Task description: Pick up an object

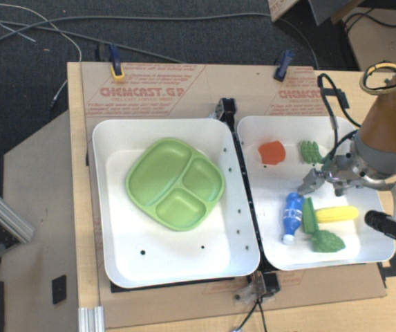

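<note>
Sitting mid-floor in the left bin [115, 151], the green divided plate [175, 183] is well apart. In the right bin [370, 254], blue bottle [292, 216], green pickle [309, 215] and yellow corn [336, 214] crowd together; a descent could nudge neighbours. The gripper [316, 180] hovers spread, holding nothing.

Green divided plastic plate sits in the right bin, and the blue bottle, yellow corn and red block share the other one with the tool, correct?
Wrong on the bin: the camera view shows the green divided plastic plate in the left white bin. The rest stands.
</note>
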Motion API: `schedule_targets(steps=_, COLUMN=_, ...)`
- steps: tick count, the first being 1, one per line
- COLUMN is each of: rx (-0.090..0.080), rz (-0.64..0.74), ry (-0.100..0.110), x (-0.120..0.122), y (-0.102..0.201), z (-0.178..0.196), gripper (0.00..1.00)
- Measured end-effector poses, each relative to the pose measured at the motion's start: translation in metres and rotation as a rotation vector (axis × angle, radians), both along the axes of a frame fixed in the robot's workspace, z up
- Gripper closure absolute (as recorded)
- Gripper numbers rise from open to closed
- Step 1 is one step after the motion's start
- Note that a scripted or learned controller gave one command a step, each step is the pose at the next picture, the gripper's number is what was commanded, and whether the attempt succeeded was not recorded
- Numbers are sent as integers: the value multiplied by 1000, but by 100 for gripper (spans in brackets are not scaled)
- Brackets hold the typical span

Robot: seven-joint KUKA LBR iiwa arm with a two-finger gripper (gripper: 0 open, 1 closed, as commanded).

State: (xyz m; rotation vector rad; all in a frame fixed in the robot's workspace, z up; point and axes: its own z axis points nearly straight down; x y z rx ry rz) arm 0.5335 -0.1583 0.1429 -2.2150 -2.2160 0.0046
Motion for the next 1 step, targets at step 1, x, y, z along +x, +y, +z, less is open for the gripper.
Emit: schedule_targets(steps=1, rx=-1, rz=0, ry=-1, x=-1, y=1, z=-53, gripper=0)
